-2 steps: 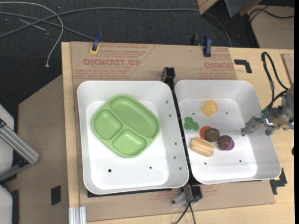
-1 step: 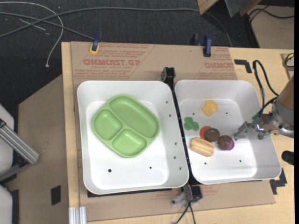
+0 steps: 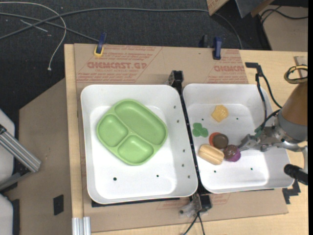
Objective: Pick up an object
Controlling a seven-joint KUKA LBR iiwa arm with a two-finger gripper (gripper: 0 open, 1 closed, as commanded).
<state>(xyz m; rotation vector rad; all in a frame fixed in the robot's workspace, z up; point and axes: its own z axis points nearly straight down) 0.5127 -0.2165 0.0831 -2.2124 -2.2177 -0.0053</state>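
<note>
The right bin [image 3: 254, 177] holds several small toy foods. A yellow piece [image 3: 219, 113] lies toward the back, with a green piece [image 3: 199, 129] to its left. Near the middle, a brown-red round piece [image 3: 218, 140], a tan bread-like piece [image 3: 211, 154] and a purple piece [image 3: 232, 153] lie close together. My gripper [image 3: 244, 143] reaches in low from the right, its tip just right of and slightly behind the purple piece and close to it. I see nothing held in it.
The left bin [image 3: 98, 177] carries a light green divided plate [image 3: 131, 130]. A black divider [image 3: 186, 131] runs between the bins. Blue clamps [image 3: 217, 48] hold the cardboard at the back. Cables [image 3: 264, 97] trail along the right bin's far right corner.
</note>
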